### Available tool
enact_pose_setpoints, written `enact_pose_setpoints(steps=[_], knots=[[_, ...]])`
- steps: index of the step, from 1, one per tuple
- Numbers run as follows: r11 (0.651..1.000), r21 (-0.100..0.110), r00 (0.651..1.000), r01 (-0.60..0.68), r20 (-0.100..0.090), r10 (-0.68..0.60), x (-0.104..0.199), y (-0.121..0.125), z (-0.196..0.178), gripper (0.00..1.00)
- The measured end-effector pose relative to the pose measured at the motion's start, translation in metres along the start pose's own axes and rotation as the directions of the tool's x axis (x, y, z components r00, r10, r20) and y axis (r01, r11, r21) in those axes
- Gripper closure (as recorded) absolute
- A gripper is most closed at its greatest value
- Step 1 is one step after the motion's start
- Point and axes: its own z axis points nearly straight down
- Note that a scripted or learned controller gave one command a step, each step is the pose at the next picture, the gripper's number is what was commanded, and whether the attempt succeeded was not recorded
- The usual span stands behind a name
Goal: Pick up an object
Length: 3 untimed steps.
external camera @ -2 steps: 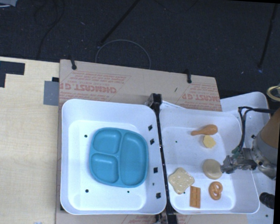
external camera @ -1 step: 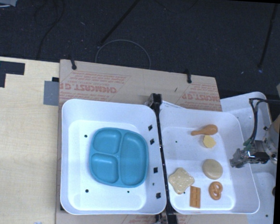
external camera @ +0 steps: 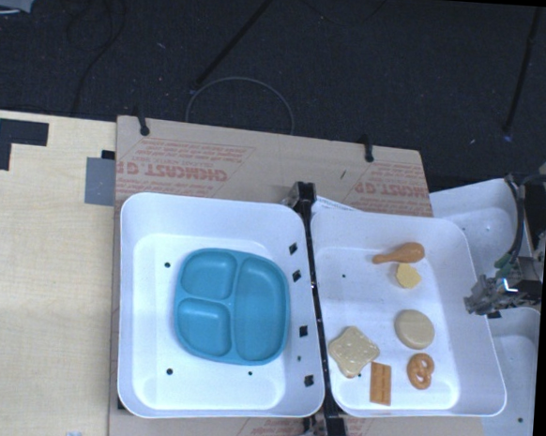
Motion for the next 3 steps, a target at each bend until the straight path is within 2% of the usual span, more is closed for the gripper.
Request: enact_pose_setpoints(steps=[1,2,3], knots=[[1.0,0.003,1.0,0.004,-0.003,-0.004,0.056,0.025,0.008,1.0],[1.0,0.005,1.0,0.003,-0.003,-0.003,0.116,0.04,0.018,1.0],[1.0,0.003,1.0,0.003,-0.002,-0.003,0.167,0.064,0.015,1.0]])
